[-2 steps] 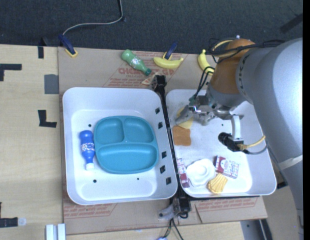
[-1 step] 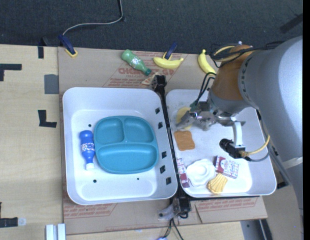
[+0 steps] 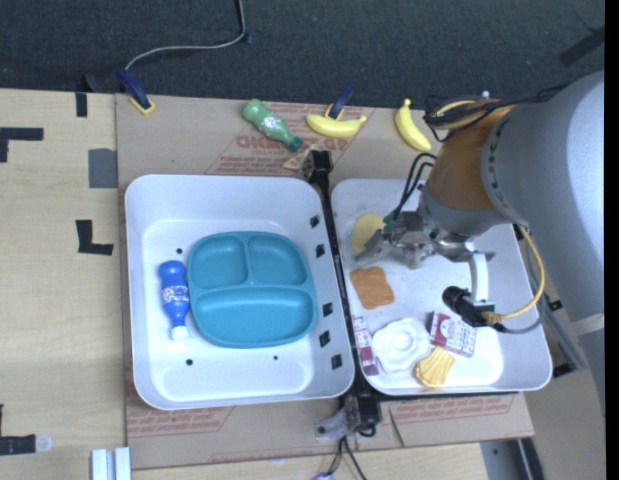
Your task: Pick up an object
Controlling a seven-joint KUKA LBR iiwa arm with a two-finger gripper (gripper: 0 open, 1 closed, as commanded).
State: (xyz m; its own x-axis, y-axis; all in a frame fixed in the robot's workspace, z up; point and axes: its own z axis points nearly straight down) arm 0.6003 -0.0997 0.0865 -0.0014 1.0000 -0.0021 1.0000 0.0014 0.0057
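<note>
My gripper [image 3: 394,250] hangs low over the back left part of the right bin [image 3: 524,363], open, with nothing between its fingers. A pale yellow piece [image 3: 365,230] lies just to its left, and a brown toast slice [image 3: 372,287] just in front of it. Toward the bin's front are a white round cup [image 3: 400,341], a red and white carton [image 3: 452,333], a yellow ridged piece [image 3: 435,368] and a small red box [image 3: 364,348]. The grey arm with its orange band [image 3: 469,168] covers the bin's back right.
The left bin [image 3: 149,208] holds a blue divided plate [image 3: 252,289] and a blue bottle [image 3: 173,298] beside it. Behind the bins, on the cardboard, lie a green bottle [image 3: 271,125] and two bananas [image 3: 335,125] [image 3: 412,128]. A black divider [image 3: 334,258] separates the bins.
</note>
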